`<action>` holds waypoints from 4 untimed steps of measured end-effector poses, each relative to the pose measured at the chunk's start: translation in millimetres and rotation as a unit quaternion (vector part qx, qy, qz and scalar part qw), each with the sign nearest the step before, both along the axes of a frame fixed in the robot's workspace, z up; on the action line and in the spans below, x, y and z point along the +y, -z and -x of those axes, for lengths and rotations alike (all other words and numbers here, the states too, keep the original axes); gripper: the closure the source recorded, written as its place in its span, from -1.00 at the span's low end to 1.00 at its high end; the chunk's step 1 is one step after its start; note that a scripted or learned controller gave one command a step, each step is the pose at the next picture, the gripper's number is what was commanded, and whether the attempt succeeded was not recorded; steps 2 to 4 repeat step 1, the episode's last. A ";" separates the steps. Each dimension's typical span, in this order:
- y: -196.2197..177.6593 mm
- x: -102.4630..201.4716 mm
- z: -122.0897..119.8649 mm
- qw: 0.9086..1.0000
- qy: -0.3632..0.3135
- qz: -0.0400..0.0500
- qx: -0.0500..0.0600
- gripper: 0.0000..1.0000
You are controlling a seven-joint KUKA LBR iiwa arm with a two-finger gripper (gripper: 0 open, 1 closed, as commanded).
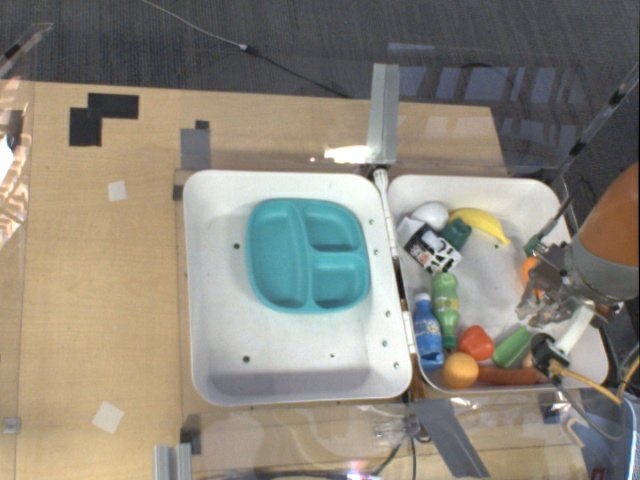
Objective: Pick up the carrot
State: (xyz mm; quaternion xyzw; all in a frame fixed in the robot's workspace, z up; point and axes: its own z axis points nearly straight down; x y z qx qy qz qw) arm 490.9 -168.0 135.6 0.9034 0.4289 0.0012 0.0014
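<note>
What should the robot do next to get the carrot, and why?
Probably a small move down onto the carrot at the right edge of the right bin. The tool hangs just beside that orange bit, and the view doesn't show the carrot between its fingers.

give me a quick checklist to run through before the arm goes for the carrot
1. Carrot located: cannot tell. A small orange piece shows right beside the gripper, mostly hidden by it.
2. Carrot between the fingers: cannot tell; the gripper's metal parts blur together.
3. Gripper over the correct bin: ok. It sits above the right bin, near its right wall.
4. Neighbours clear of the gripper: not ok. The green vegetable lies just below it, with the red tomato-like item and the orange fruit next along.
5. Banana out of the way: ok, up near the back wall.
6. Teal tray in the left bin: ok, not involved.
</note>
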 end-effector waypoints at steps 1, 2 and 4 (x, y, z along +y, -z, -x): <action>-36.1 64.1 0.5 0.992 0.123 -0.001 0.000 1.00; -36.1 64.1 0.5 0.992 0.123 -0.001 0.000 1.00; -36.1 64.1 0.5 0.992 0.123 -0.001 0.000 1.00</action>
